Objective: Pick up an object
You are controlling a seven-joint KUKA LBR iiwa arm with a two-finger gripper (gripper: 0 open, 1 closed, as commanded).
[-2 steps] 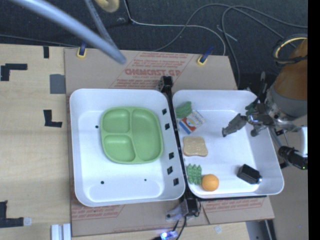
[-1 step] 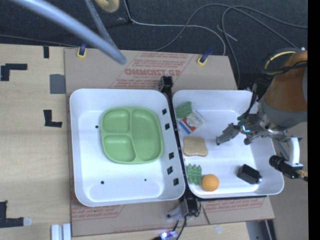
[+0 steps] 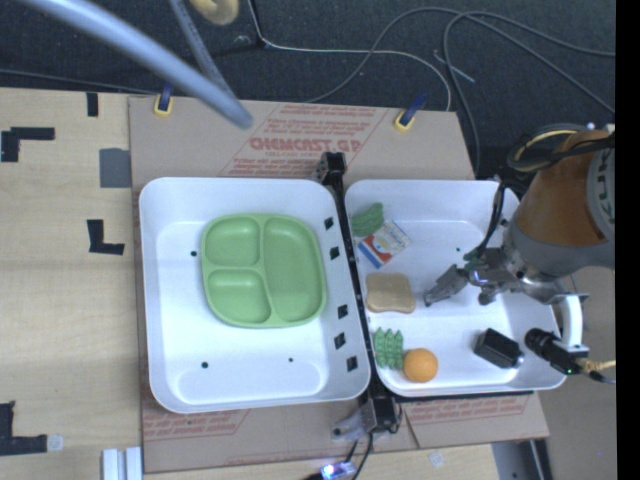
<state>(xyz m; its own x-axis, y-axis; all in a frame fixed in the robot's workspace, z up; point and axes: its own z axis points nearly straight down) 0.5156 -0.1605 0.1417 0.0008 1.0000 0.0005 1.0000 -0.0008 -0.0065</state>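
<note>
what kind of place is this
Probably a robot lab test bench: two white bins clamped on cardboard, toy food like an orange and a green tray, loose cables and tape marks on the bench.

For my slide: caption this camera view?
Gripper hovers in right bin near bread slice; green tray in left bin.

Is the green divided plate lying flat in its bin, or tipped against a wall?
Flat. The green divided plate lies face up on the left bin floor, all three compartments showing.
</note>
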